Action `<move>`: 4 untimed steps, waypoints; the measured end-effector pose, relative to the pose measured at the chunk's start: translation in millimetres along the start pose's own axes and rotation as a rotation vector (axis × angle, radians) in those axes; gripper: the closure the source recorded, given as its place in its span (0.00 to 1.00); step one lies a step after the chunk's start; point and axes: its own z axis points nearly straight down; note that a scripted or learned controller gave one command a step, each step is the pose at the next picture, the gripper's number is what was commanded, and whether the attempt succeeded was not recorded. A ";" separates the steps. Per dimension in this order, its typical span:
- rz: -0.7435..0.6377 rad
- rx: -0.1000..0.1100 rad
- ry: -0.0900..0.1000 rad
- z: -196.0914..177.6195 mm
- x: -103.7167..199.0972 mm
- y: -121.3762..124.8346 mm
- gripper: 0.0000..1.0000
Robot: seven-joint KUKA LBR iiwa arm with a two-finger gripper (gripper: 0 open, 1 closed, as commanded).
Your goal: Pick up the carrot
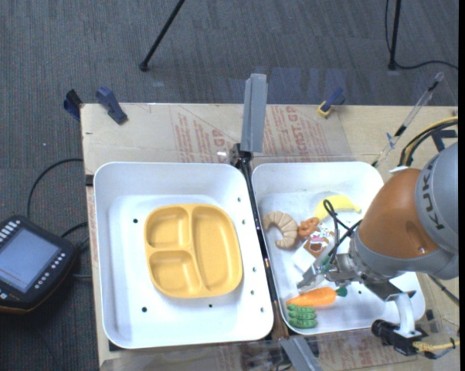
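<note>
Orange plastic carrot [320, 297], green-topped: you find it in the right white bin [371, 178], near edge, long axis left-right. Two-finger gripper [319, 271] hovers just beyond it on the far side; whether open, you cannot tell.

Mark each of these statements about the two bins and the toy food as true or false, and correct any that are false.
1. The yellow divided plate lies in the left bin. True.
2. The carrot lies on the yellow divided plate. False: it lies in the right bin, near its front edge.
3. The croissant lies in the right bin, near the wall shared with the left bin. True.
4. The banana lies in the left bin. False: it lies in the right bin, towards the back.
5. The gripper is above the right bin, close to the carrot. True.
</note>
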 end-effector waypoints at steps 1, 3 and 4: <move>0.516 0.000 -0.001 0.4 4.8 -0.3 0.00; -0.034 0.001 0.000 0.0 6.7 -0.2 0.00; 0.061 0.000 -0.002 -1.7 24.3 0.5 0.00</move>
